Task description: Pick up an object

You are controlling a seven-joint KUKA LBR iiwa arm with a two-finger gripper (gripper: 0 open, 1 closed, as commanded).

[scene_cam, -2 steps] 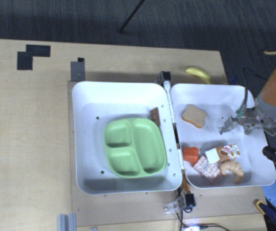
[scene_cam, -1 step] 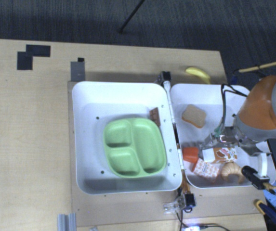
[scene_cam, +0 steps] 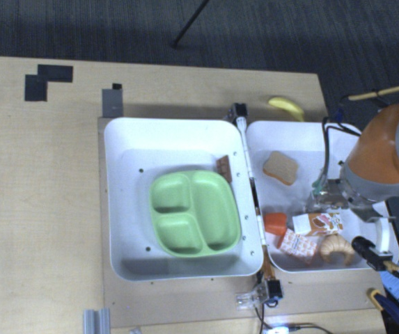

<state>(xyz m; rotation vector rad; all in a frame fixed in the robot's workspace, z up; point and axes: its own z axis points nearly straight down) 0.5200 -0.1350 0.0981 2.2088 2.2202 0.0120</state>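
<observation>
The gripper (scene_cam: pixel 322 199) hangs low in the right bin (scene_cam: pixel 303 134) over the packets (scene_cam: pixel 309 234); whether it is parted or closed I cannot tell. This looks like the reaching step, and next it needs a firm close on one item.

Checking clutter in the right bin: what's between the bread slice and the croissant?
In the camera view, between the bread slice and the croissant lie bare bin floor, then a white packet and a printed wrapper.
</observation>
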